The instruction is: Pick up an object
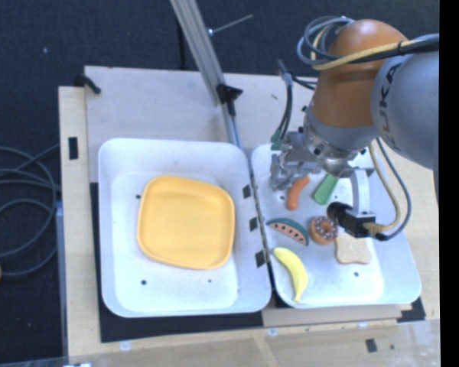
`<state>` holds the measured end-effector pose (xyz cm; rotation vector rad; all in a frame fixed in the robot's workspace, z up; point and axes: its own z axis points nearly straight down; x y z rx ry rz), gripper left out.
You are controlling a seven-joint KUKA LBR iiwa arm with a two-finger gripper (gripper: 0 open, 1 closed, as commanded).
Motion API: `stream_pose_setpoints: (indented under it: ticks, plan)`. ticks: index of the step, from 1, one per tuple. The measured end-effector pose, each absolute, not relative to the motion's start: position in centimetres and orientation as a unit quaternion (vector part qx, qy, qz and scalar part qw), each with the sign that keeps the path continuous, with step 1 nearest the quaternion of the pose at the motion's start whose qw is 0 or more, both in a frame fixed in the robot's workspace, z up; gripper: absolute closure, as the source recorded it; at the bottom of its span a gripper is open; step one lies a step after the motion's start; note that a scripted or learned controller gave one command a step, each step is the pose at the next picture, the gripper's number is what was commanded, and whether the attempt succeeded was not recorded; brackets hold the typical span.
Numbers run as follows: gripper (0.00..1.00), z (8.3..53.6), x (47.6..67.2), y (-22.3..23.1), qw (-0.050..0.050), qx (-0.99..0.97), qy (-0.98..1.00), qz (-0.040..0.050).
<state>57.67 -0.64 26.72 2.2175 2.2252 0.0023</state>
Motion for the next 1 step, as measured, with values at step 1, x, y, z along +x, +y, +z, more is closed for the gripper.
stream_pose_setpoints:
  ticks: [1]
  plan:
    - [1.00, 26.13, 57.02, 3.53, 0.000, 0.706, 0.708, 0.0004]
